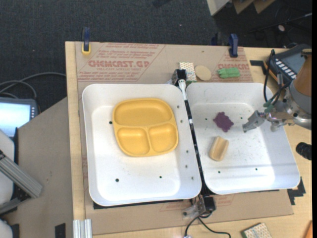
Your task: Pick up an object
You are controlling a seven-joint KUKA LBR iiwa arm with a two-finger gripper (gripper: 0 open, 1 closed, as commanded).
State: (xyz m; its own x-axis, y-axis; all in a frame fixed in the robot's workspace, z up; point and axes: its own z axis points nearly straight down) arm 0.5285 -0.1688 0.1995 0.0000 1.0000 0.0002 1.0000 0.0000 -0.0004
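Gripper (251, 123) over the right bin (277, 180), entering from the right edge of the camera view, fingertips pointing left and slightly down. Nothing sits between the fingers. Whether they are spread or pressed together: cannot tell, the tip reads as one grey wedge at this angle.

Purple object (223, 121), irregular lump, lies just to the left of the gripper tip on the bin floor. A small strip of white floor separates them; not touching.

Tan block (218, 148), rounded, pale beige, lies below and left of the tip, nearer the camera than the purple object and apart from it. It rests close to the seam between the two bins.

Left bin (99, 172) is well to the left of the gripper, past the seam. It carries a yellow divided plate (145, 127) with one wide compartment on the far side and two smaller ones on the near side.

Beyond the gripper, on the brown board (124, 63) behind the bins: a green item (229, 73) up and left of the tip, a round tan disc (203, 73) further left of that, both outside the bins.

Arm body and cabling sit right of the tip, over the right bin's right rim.
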